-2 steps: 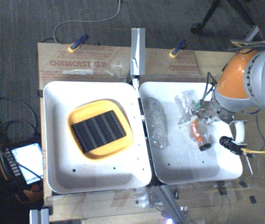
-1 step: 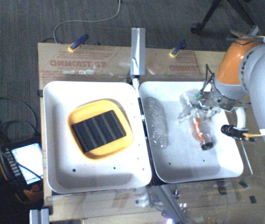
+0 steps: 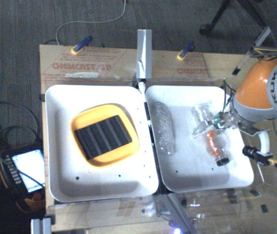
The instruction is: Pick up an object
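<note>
1. Over the right bin, at its right wall, the arm reaches in, and its gripper sits low among the clutter there; I cannot tell whether the claw is released or clenched.
2. Nothing shows between its tips, so I judge no pick is made yet.
3. Candidates lie close by in the right bin: an orange-bodied item with a dark cap just below the gripper, a crumpled clear plastic piece touching it on the left, and a clear plastic bottle near that bin's left wall.
4. Beyond the right bin's left wall, a yellow tray with a black ribbed insert fills the middle of the left bin.
5. Open floor lies between the bottle and the orange item; the right wall crowds the wrist.
</note>
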`<act>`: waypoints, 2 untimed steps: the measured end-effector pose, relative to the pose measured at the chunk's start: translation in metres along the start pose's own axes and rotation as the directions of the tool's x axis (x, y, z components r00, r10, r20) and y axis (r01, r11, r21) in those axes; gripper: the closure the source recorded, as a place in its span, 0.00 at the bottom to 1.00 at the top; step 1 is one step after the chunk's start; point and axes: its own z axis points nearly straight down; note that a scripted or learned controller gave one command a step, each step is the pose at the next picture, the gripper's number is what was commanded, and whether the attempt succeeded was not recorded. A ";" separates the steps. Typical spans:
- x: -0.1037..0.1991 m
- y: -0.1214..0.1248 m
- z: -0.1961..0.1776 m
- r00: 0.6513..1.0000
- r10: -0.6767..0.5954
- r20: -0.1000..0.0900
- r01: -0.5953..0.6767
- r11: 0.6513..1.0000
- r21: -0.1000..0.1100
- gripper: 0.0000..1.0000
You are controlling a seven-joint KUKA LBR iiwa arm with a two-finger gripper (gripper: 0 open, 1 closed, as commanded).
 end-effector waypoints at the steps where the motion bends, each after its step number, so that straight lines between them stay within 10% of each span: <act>1: 0.001 0.002 -0.010 1.000 -0.001 0.000 0.001 1.000 -0.004 1.00; 2: -0.014 0.040 -0.043 0.997 -0.074 0.002 0.074 0.997 0.019 1.00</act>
